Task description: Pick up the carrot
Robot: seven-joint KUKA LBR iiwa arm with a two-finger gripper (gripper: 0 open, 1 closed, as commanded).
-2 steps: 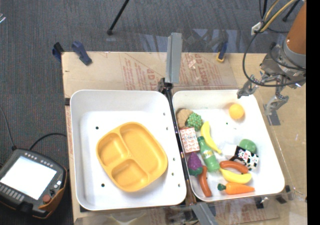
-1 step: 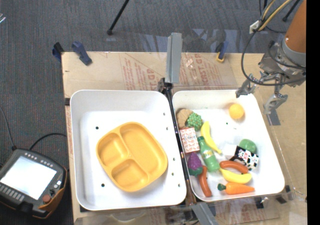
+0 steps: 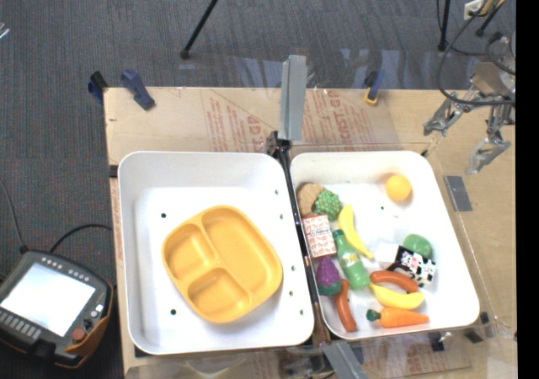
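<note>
Bench: carrot [image 3: 398, 317] right bin front; tool [image 3: 469, 129] well apart, beyond.

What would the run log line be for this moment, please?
task: pick up carrot | carrot: right bin, near front edge, not grasped | gripper: open, outside bin, beyond its far right corner

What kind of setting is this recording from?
Most likely a robot lab: a plywood bench with two white bins, toy food such as the carrot, tripod legs and a handheld control pad.
</note>
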